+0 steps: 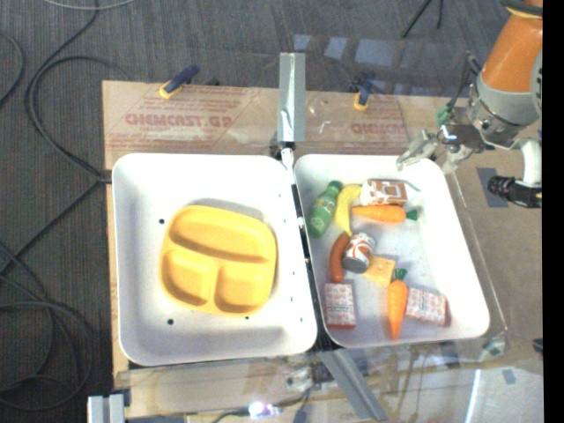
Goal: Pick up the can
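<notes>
The can is small, red and white, and lies tilted in the middle of the right bin. It touches a red sausage on its left and a yellow cheese wedge on its lower right. My gripper hangs over the bin's far right corner, well above and to the right of the can. Its fingers are spread apart and open, with nothing between them.
Also in the right bin are a green bottle, a yellow fruit, a small carton, two carrots and two red-and-white packets. The left bin holds a yellow divided tray.
</notes>
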`<control>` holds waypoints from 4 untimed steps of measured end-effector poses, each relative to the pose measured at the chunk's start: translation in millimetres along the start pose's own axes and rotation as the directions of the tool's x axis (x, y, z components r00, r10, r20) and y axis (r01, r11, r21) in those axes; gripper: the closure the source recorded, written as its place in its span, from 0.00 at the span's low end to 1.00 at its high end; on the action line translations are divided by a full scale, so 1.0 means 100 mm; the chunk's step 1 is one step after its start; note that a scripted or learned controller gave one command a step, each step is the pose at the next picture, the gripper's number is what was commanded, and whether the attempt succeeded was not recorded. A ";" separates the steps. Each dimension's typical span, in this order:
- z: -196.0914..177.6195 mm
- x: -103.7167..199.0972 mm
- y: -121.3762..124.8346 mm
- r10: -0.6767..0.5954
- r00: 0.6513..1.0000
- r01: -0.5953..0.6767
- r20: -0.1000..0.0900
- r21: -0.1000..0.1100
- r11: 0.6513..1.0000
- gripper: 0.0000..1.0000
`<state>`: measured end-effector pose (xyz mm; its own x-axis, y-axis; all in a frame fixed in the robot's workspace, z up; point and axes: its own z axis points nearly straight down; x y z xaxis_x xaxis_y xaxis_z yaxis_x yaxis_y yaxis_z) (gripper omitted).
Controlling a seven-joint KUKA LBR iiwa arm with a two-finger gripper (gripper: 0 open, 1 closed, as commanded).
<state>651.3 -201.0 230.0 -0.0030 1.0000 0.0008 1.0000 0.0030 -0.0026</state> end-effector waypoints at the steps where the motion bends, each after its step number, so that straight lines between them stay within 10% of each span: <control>1: 1.07 -0.19 0.10 -0.171 0.985 0.171 0.010 -0.020 0.985 0.00; 2: 1.21 -0.16 0.12 -0.085 0.996 0.085 -0.006 -0.024 0.996 0.00; 3: 1.04 -0.17 0.17 -0.086 0.996 0.087 0.006 -0.045 0.995 1.00; 4: 1.06 -0.17 0.16 -0.087 0.996 0.087 0.004 -0.039 0.995 0.00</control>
<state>667.3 -217.4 124.1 -0.0895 0.9960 -0.0025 0.9953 0.0895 0.0364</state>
